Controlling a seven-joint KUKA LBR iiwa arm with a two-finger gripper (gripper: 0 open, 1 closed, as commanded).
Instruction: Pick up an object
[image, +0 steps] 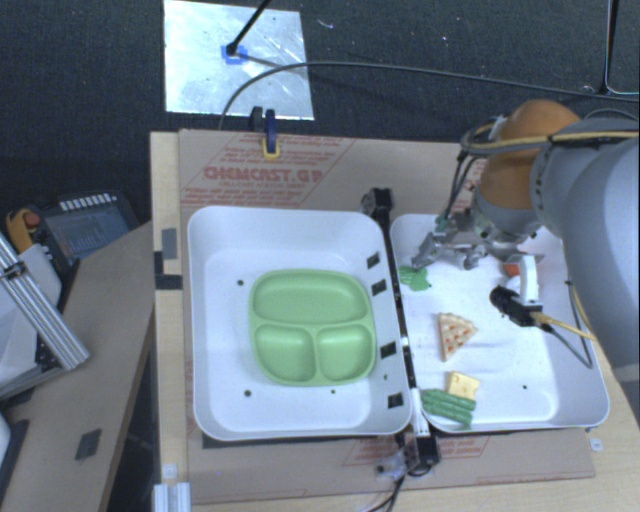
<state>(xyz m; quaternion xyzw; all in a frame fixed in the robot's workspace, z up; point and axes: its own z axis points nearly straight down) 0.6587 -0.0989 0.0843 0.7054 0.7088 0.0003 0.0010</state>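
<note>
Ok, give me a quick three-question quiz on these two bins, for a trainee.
1. In the right bin, which thing lies nearest the gripper? A) green scrap B) pizza slice C) yellow square
2. True or false: the plate lies in the right bin.
3. Fill in: the plate has ___ compartments.
Key: 1 A. 2 false, it lies in the left bin. 3 three.
</note>
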